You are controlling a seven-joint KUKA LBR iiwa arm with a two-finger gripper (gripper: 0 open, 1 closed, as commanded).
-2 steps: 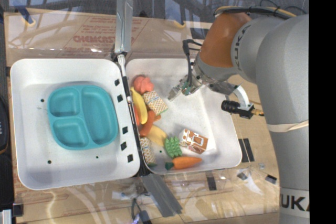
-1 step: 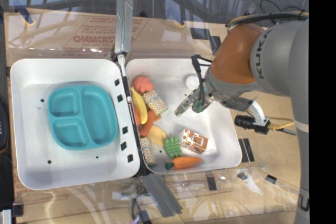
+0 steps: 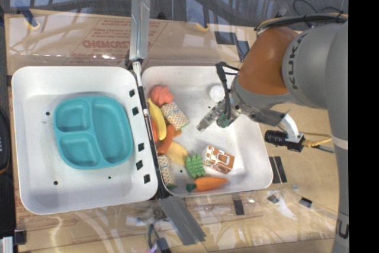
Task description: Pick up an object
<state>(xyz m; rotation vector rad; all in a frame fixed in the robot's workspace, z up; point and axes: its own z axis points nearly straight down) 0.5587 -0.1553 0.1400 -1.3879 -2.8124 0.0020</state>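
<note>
Looking down at a slant, the camera showed two shallow white bins side by side on a table. The grey arm [image 3: 320,68], with its orange band, reached in from the right, and its claw [image 3: 214,119] hung over a bare patch of the right bin [image 3: 251,145]. Nothing lay between its tips; whether they stood apart or together could not be told.

The things to pick from were crowded along the right bin's left and lower sides. A banana [image 3: 156,118] lay against the left wall, with an orange-pink toy [image 3: 161,94] above it and a chequered block [image 3: 176,115] just beside it. Lower down sat a pale yellow piece [image 3: 177,153], a green leafy toy [image 3: 195,166], a small printed box [image 3: 219,160] and a carrot [image 3: 208,183] near the bottom wall. A small white round object [image 3: 217,92] rested alone near the top, close to the wrist.

A good attempt would probably choose an item with free space on two sides, such as the printed box or the chequered block, centre the claw over it, and descend straight before closing. The banana looked harder, being tight against the wall with neighbours touching it. The green toy and carrot were close enough to be nudged.

The left bin [image 3: 23,127] held a teal divided tray [image 3: 93,131], well apart from the work.
</note>
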